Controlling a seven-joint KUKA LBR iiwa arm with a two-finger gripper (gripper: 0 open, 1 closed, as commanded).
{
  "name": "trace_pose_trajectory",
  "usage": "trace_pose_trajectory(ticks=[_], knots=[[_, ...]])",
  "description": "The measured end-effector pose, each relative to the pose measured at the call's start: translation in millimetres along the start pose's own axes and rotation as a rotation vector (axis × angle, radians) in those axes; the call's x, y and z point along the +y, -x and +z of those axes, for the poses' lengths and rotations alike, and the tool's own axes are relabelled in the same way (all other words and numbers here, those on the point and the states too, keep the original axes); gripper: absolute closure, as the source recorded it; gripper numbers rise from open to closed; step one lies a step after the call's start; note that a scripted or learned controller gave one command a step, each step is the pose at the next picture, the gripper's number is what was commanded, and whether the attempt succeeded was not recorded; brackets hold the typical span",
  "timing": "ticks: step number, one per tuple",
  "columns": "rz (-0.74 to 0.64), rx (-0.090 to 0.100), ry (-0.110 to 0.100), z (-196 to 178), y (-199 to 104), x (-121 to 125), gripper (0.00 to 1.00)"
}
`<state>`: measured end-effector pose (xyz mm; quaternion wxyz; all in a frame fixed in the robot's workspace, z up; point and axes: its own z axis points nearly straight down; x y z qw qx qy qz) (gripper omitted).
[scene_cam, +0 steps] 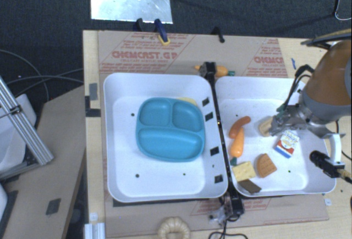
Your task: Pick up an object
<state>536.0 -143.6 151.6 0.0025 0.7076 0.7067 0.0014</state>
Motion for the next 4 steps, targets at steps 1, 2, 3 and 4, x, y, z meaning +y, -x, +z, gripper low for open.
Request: trace_pose_trajectory(ticks=[1,2,3,4], knots=[[-0.005,0.0,0.001,-51.4,-4.2,-6.8,1.0],[-0.006,0.001,-0.001,-74.4,-4.1,-5.2,1.0],[-0.011,0.003,-0.001,-81.7,-45.6,32.0,1.0],[-0.01,0.002,0.0,-86.4,-74.2,78.0,1.0]])
